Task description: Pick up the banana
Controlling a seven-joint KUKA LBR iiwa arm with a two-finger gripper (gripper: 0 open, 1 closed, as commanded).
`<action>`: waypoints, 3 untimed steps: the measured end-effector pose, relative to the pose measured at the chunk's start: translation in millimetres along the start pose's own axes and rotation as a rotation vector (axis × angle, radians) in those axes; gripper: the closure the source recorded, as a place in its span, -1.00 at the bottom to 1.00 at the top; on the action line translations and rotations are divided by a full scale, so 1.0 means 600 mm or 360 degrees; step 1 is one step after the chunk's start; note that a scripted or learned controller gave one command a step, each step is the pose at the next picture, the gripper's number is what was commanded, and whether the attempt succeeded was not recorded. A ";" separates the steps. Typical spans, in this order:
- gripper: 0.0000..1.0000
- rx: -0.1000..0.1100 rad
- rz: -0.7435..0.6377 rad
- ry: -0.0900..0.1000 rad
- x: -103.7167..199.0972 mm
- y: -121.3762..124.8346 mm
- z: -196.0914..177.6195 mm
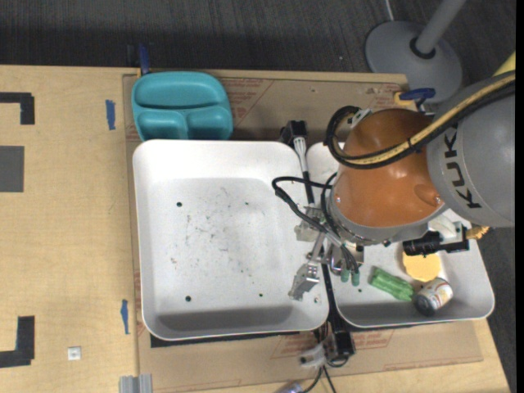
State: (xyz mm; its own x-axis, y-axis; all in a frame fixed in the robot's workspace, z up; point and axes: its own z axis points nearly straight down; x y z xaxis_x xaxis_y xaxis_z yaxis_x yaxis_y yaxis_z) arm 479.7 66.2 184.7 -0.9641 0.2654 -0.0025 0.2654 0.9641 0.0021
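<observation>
Banana [423, 265] part-hidden under arm [385, 178]; likely light, soft, bruisable; grip across middle; gripper [311, 275] spread: cannot tell

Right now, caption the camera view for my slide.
Pincer poised over the bins' shared edge, banana lying in the right bin.

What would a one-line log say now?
gripper: over left bin right edge | banana: right bin, partly under arm | status: not picked

Bench [65, 219] with two white bins [213, 219], teal tray [182, 105]
</observation>
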 end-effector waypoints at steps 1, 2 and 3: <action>-1.00 -0.0003 -0.0312 -0.0005 0.015 0.062 0.164; -1.00 -0.0006 -0.0247 -0.0003 0.022 0.172 0.164; -1.00 0.0000 0.0262 -0.0001 -0.053 0.243 0.076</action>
State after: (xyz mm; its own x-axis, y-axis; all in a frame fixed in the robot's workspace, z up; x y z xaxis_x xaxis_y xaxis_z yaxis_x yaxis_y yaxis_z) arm 549.3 198.4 139.7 -0.9077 0.4197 -0.0027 0.4197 0.9077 0.0023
